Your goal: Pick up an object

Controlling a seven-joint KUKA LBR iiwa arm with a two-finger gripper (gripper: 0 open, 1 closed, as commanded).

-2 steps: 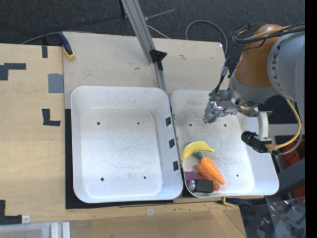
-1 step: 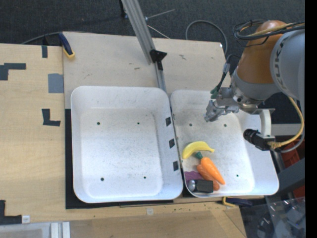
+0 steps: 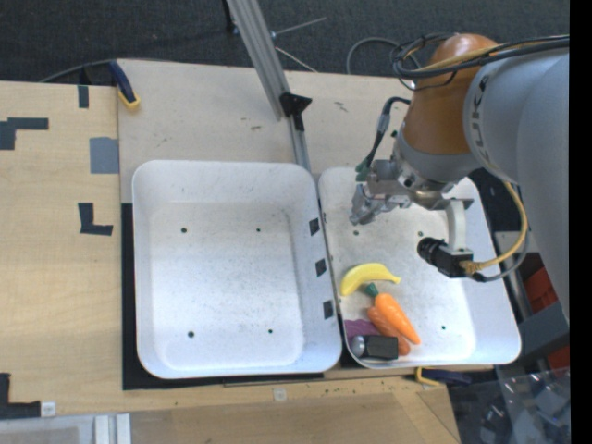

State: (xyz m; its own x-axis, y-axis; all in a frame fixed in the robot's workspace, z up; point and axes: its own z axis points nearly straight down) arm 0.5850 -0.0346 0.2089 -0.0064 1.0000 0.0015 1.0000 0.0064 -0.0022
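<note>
In the right bin [image 3: 462, 336] lie a yellow banana [image 3: 368, 276], an orange carrot with a green top [image 3: 392, 314], and a small dark block [image 3: 380, 347] on something purple at the bin's front left corner. My gripper [image 3: 364, 209] hangs over the bin's rear left part, behind the banana and apart from it. Its fingers point down and to the left, and nothing shows between them.
The left bin [image 3: 222, 266] lies beside the right one, with a raised divider edge [image 3: 319, 248] between them. A slanted metal post [image 3: 264, 44] rises behind the bins. A black cable connector [image 3: 444, 255] hangs from the arm above the right bin.
</note>
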